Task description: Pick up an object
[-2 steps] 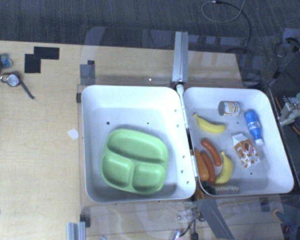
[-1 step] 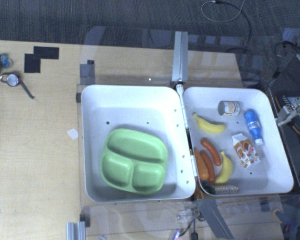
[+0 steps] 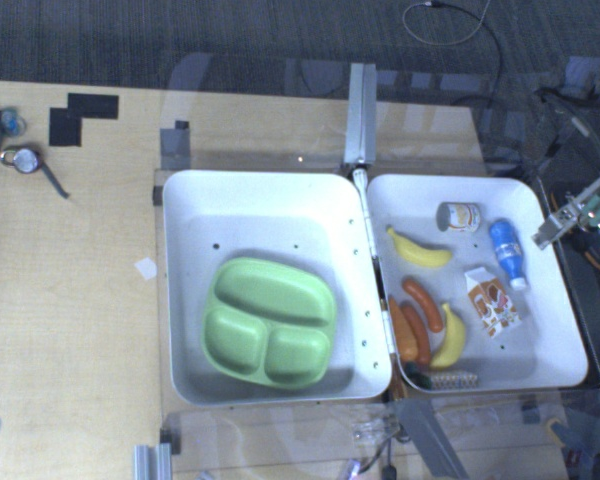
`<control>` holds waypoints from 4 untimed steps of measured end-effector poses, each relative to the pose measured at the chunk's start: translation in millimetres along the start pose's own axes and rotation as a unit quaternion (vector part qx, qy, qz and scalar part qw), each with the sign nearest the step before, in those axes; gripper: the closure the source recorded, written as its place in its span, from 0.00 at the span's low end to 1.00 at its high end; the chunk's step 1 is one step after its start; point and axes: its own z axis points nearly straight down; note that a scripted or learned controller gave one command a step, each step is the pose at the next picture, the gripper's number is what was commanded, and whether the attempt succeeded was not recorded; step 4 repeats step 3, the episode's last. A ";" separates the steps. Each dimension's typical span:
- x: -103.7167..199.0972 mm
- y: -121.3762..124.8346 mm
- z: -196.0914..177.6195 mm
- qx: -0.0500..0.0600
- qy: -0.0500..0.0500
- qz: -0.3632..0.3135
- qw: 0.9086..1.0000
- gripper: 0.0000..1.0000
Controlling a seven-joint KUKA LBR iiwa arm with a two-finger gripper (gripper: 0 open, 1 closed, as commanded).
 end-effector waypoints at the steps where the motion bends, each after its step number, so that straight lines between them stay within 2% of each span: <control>1: 0.7 -14.8 -3.4 0.000 0.000 -0.041 0.999 1.00; 2: 15.4 -7.1 -48.6 -0.001 -0.001 -0.088 0.996 1.00; 3: 36.0 19.4 1.4 0.000 0.000 -0.120 0.993 1.00; 4: 36.0 19.4 1.4 0.000 0.000 -0.120 0.993 1.00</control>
